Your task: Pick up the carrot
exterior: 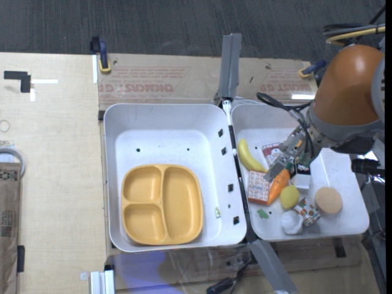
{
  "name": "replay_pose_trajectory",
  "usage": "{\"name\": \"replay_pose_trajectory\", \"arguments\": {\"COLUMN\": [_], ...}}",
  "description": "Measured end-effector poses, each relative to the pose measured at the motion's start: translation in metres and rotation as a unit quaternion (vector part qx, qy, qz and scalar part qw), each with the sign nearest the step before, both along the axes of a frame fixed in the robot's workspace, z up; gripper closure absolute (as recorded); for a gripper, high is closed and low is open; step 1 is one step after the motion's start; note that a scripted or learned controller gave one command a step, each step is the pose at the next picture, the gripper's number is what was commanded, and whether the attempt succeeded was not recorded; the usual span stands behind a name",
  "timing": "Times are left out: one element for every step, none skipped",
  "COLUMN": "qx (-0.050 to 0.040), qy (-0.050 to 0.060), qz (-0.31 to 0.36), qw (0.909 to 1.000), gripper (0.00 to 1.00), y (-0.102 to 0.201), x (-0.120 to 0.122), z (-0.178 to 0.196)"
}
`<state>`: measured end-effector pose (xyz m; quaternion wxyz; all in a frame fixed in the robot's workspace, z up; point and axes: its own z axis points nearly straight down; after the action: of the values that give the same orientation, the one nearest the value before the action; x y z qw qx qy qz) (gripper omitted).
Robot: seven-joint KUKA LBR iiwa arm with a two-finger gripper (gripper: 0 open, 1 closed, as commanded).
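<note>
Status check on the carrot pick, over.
Pincer low in the right bin, right at the carrot's upper end. Carrot lying among clutter: red packet on one side, lemon touching the other. Grip unconfirmed.

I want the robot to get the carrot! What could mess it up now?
The carrot lies packed among other things: a red box on one side, a lemon touching its tip. The gripper could bump or grab one of them instead. The banana is close too, so a sideways nudge might shove it. And the carrot is thin and slanted, so it may slip out.
</note>
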<state>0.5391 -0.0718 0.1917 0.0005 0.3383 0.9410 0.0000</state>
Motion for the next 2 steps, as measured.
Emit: {"name": "replay_pose_trajectory", "arguments": {"qx": [0.0002, 0.0], "qy": [0.001, 0.0], "qz": [0.059, 0.117], "qw": [0.9982, 0.9931], "gripper": [0.0, 0.0], "y": [0.02, 0.008], "x": [-0.061, -0.003], "z": [-0.001, -0.001]}}
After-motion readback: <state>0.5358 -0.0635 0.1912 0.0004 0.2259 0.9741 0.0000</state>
